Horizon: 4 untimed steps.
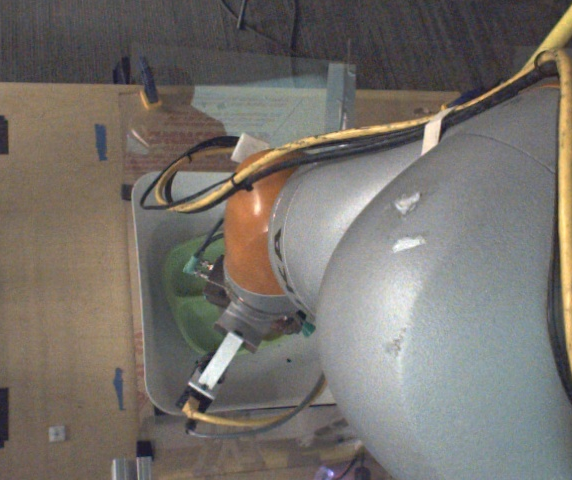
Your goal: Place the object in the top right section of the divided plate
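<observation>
1. Risk, wrong section: the arm [446,298] covers most of the green divided plate [181,273] and no dividers are readable. So top-right can't be checked from here. A release slightly off could land the obj on a ridge or in the neighbouring section.
2. Risk, plate knocked: the wrist [256,313] looks low over the plate, inside the white bin [156,368]. Any descent or sideways move could nudge or tip the plate, esp. toward the bin wall at 9 o'clock, which is near the plate's edge.
3. Risk, empty try: the hand is under the wrist, below the orange band [251,238], w/ the arm blocking it. Can't tell whether it's released, clenched or grasping anything. If nothing's held, a release achieves nothing.
4. Plate position: in the bin, w/ its visible part poking out at approx 9 o'clock from the wrist. Bare bin floor lies at 6 o'clock of the plate.
5. Obj vs hand: the obj is hidden by the arm, so can't say whether it's in the hand, on the plate or elsewhere in the bin. Judgement only: the hand is approx over the plate, so if it holds the obj, the obj is near the goal.
</observation>
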Motion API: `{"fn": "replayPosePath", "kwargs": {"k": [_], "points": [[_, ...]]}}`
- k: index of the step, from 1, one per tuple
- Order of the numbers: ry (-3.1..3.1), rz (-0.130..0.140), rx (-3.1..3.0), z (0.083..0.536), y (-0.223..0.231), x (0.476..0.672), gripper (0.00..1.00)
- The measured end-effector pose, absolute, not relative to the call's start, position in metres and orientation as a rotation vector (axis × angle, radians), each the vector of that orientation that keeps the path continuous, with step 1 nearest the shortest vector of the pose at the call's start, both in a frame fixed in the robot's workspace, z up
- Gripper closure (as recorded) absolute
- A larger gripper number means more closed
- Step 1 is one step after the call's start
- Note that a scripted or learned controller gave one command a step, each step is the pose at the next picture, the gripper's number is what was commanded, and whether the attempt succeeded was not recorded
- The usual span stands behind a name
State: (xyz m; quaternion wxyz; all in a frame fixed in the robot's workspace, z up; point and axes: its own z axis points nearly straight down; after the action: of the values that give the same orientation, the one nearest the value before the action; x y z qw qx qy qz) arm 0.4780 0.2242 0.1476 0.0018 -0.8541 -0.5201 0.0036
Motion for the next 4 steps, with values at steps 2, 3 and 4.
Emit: {"fn": "replayPosePath", "kwargs": {"k": [2,3,4], "points": [[-1.894,0.000,-2.507,0.126,0.148,0.600,1.00],[-1.953,0.005,-2.457,0.212,0.178,0.503,1.00],[-1.499,-0.002,-2.761,0.122,0.202,0.566,1.00]]}}
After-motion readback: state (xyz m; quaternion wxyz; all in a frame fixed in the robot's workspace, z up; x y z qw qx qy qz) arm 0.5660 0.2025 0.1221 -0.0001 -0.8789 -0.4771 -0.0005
